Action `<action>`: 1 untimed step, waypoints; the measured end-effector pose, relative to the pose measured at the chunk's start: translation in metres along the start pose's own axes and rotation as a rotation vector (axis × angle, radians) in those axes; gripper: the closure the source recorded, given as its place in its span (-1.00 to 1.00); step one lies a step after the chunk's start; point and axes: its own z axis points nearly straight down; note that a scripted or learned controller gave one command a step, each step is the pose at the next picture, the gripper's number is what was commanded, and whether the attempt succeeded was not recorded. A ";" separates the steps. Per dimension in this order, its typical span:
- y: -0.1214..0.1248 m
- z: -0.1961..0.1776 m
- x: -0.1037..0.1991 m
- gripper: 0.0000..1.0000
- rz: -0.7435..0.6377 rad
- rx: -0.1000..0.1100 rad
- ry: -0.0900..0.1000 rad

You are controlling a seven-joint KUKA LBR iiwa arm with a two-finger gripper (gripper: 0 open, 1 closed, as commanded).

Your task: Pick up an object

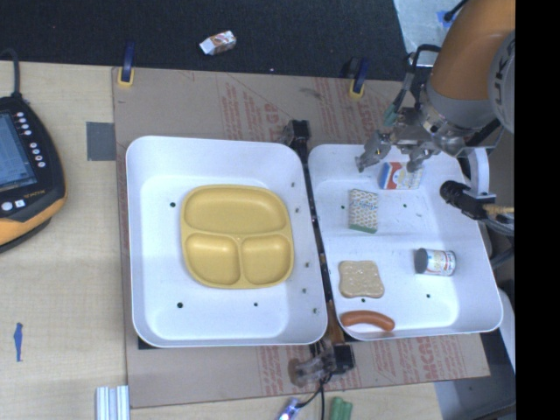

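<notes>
My gripper (395, 156) hangs over the far end of the right bin (472, 309), open, with its fingers spread. Just below them, on the bin floor, lies a small red, white and blue carton (394, 177); I cannot tell whether the fingers touch it. Nearer the front of this bin are a green-speckled sponge block (364, 210), a slice of toast (360, 279), a small grey can (436, 262) on its side, and a sausage (367, 321) at the front rim.
The left bin (157, 304) holds a yellow divided plate (236, 235). An orange-edged control pendant (22, 171) lies at the left of the bench. A crumpled wrapper (218, 43) sits on the dark floor beyond. Clamps (354, 77) hold the cardboard's far edge.
</notes>
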 end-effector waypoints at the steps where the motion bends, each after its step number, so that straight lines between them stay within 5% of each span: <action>1: -0.006 0.112 -0.011 -1.00 0.000 0.004 -0.001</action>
